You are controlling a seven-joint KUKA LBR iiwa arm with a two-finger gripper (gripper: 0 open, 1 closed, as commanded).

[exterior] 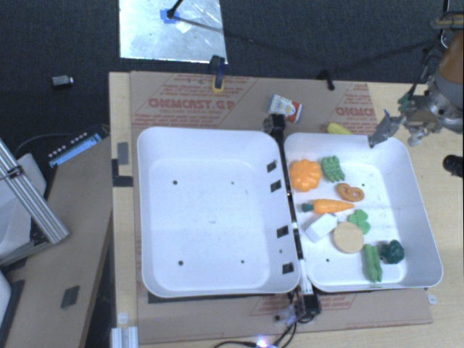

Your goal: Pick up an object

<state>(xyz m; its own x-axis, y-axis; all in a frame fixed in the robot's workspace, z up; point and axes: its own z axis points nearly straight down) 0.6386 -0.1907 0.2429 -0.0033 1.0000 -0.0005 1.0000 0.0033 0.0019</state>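
Note:
The right bin holds several toy foods: an orange pumpkin, a green leafy piece, a pretzel, a carrot, a white block, a tan disc, a green cucumber and a dark green broccoli. My gripper hangs above that bin's far right corner, open, with nothing between its fingers. It is well away from the toys.
The left bin lies beside the right one, with black clips along the shared wall. A yellow piece and a small packet lie on the cardboard behind the bins.

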